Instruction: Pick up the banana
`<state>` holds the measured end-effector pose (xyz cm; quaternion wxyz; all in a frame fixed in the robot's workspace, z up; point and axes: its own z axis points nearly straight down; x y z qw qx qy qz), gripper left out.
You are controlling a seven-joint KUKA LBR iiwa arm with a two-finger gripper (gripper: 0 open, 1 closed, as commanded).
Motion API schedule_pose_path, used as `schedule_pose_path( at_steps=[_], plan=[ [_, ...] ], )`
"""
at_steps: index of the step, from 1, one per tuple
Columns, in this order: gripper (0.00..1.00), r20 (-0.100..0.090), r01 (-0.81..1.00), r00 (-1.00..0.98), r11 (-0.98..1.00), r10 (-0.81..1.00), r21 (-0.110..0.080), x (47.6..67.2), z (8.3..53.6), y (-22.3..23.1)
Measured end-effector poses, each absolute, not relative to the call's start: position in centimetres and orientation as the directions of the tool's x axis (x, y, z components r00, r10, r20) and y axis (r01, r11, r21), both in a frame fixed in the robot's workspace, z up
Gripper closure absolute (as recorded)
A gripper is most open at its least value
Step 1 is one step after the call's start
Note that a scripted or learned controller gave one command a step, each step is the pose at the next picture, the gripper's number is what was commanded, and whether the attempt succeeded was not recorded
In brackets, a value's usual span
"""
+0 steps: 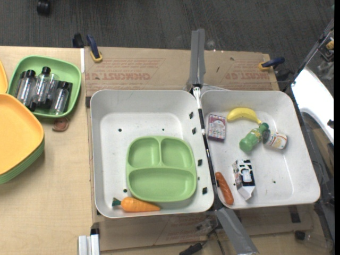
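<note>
Banana: lies on its side near the back wall of the right bin, curved, one end pointing toward the green bottle; nothing holds it.
Nearest neighbour: the green bottle lies tilted just beside the banana's right end, apparently touching or nearly so.
Other close items: a small white jar rests against the green bottle; a pink-fronted card pack lies just to the banana's left, near the bin divider.
Further in the same bin: a black-and-white carton lies toward the front, and a red-orange sausage-shaped toy sits by the front left corner.
Left bin: holds a green divided plate and a toy carrot at its front edge.
Surface: carries a green tray of small dark-capped bottles and a stack of orange plates at far left.
Claw: whether it is spread or pressed together cannot be told.
Progress: judged not yet begun, as the banana rests untouched.
Risk: a descent at the banana's right end could strike the green bottle and knock the fruit aside; its curved, smooth skin may slip from a pinch placed off centre; the back wall leaves little room for a finger behind it.
Readable writing: the cardboard under the bins bears red lettering, seen upside down and hard to read reliably; the labels on the small items are too small to read.
</note>
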<state>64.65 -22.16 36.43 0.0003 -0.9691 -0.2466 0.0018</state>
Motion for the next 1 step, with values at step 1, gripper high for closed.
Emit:
schedule_pose_path(
  at_steps=[1],
  plan=[
    [1.0,-0.003,0.447,0.895,-0.895,0.447,-0.001,64.77,42.48,-22.2]
  ],
)
